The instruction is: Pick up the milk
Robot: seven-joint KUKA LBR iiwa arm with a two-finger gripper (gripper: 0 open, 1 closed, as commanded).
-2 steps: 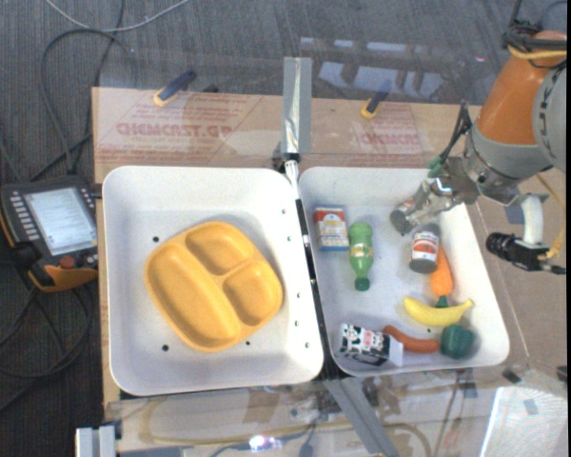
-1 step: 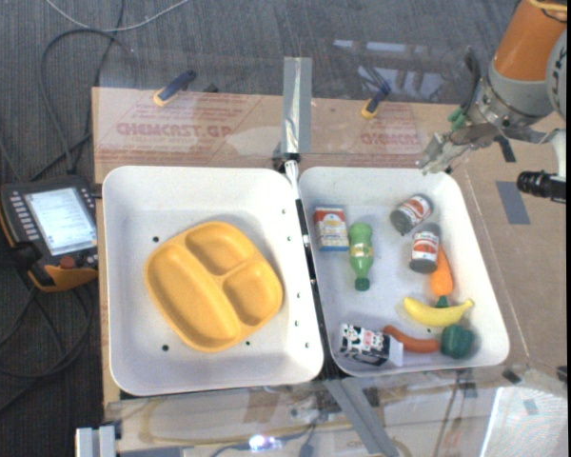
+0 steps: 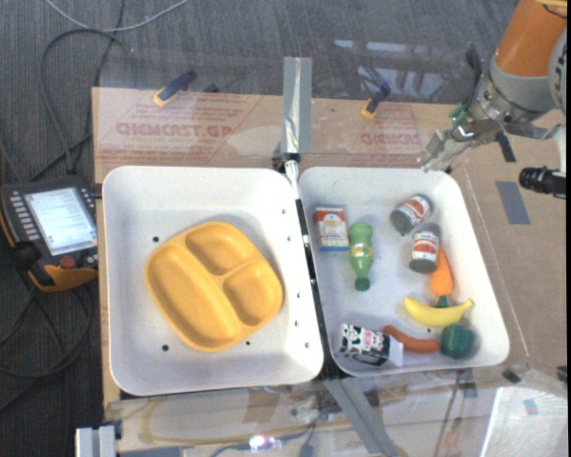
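The milk is a small carton with black and white cow patches. It lies on its side at the front edge of the right bin, left of a red chili. My gripper hangs above the bin's far right corner, well away from the milk. Its fingers are spread open with nothing between them.
Also in the right bin are a red and white box, a green bottle, two cans, a carrot, a banana and a green pepper. A yellow divided plate lies in the left bin.
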